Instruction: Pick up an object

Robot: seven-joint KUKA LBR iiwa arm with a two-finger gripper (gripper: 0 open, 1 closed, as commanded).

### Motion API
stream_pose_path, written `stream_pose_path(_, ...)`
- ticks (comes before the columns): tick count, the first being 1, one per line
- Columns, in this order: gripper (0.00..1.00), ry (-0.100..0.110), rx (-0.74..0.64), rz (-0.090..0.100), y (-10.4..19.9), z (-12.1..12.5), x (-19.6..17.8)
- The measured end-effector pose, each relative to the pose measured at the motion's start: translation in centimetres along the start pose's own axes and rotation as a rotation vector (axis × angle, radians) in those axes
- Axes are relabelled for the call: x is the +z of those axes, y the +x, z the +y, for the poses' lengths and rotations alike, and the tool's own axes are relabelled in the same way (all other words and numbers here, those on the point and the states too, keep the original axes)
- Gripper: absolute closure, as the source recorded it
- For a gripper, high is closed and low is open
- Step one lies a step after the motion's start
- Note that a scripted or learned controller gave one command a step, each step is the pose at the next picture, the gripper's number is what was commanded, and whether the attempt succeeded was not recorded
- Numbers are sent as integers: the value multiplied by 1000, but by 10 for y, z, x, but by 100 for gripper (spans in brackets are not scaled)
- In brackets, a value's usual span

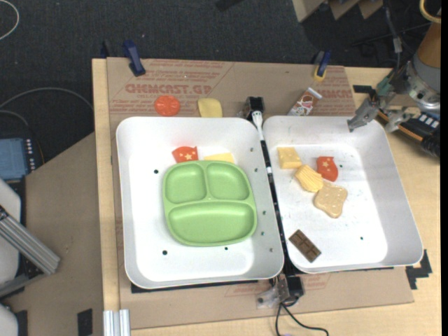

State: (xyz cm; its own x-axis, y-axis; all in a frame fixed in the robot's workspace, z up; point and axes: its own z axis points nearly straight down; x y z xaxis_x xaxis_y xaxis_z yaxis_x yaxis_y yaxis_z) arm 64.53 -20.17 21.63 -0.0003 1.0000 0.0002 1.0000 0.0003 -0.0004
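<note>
The right bin [392, 208] holds a pale yellow cheese block [289, 157], a red piece [327, 166], a ridged yellow piece [309, 179], a slice of toast [330, 200] and a chocolate bar [304, 245] near its front edge. My gripper [372, 120] hovers over the bin's far right corner, well away from these items. Its fingers stand apart with nothing between them.
The left bin [136, 187] carries a green divided plate [208, 201], a red piece [185, 155] and a yellow slab [219, 158]. Behind the bins on the cardboard lie an orange disc [167, 106], a yellow piece [209, 108] and a wrapper [304, 103].
</note>
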Motion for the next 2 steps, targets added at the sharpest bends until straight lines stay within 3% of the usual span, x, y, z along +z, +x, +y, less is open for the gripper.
stream_pose_path(1, 0, 7, -3, 4, 45, -21, 54)
stream_pose_path(2, 0, -4, -1, 3, 79, -33, 132)
